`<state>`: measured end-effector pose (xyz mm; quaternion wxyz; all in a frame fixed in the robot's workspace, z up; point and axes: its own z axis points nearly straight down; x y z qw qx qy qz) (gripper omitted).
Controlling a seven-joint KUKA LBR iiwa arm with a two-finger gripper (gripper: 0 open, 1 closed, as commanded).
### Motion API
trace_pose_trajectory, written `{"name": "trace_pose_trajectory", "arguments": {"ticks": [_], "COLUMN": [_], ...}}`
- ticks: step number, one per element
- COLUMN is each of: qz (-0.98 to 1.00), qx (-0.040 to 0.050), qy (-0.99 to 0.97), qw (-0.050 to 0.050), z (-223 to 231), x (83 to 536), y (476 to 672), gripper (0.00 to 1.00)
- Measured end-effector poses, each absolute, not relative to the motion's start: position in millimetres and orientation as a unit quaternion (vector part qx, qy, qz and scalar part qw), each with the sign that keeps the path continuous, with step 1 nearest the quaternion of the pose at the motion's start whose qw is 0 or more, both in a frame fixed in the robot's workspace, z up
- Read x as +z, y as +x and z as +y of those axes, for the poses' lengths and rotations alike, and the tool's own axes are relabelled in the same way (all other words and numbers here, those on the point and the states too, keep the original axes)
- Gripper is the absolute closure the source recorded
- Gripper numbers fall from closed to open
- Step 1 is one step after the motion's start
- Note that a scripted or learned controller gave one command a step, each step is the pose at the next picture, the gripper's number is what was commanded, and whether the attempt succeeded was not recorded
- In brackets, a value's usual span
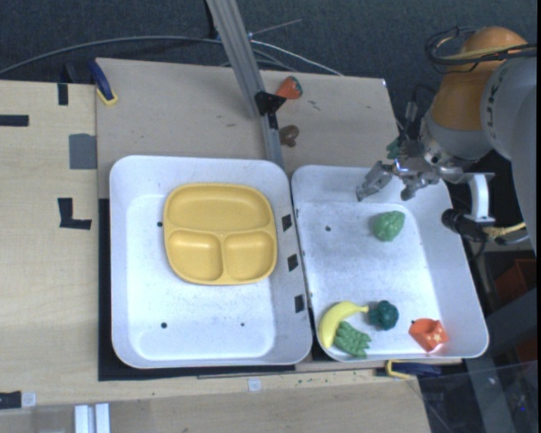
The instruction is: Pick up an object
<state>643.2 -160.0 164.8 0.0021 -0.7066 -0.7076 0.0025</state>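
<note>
My gripper [390, 184] hangs over the far edge of the right bin [451, 269], its two fingers spread apart with nothing between them. A light green lumpy toy [388, 225] lies just in front of it, a short way toward the near side. At the bin's near edge lie a yellow banana [336, 317], a light green leafy piece [352, 338], a dark green broccoli-like piece [383, 314] and a small orange-red piece [428, 333].
The left bin [135, 332] holds a yellow divided plate [221, 233]. A grey pole [239, 43] rises from a clamp at the back between the bins. The arm's grey body and orange band [469, 79] stand at the right.
</note>
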Motion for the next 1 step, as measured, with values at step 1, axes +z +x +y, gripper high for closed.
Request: {"name": "trace_pose_trajectory", "arguments": {"ticks": [1], "qz": [-0.707], "qx": [0.0025], "qy": [-0.707], "qw": [0.002], "z": [-167.4], "x": [113.4], "y": [636.1], "gripper": [0.0]}}
